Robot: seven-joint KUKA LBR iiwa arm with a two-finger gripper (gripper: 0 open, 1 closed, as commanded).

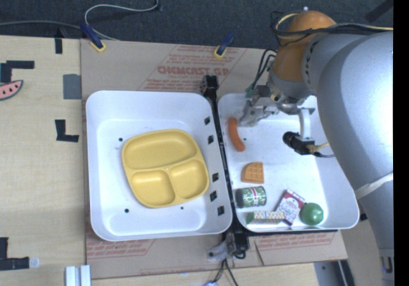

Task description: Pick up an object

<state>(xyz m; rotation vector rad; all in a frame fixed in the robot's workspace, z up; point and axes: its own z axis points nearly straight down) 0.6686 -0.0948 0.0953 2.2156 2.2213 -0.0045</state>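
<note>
My gripper point(251, 114) hangs over the far left part of the right bin point(332, 169), just right of and above an orange hot dog point(236, 135) that lies along the bin's left wall. Nothing shows between its fingers. Nearer the front lie a small waffle point(253, 172), a green can point(251, 197) on its side, a flat cracker bar point(266, 216), a red and white packet point(291, 205) and a green ball point(312, 214).
The left bin point(105, 150) holds a yellow divided plate point(165, 167). The black divider point(217, 150) separates the two bins. My grey arm covers the right side of the right bin. A black cable and clips lie beyond the bins.
</note>
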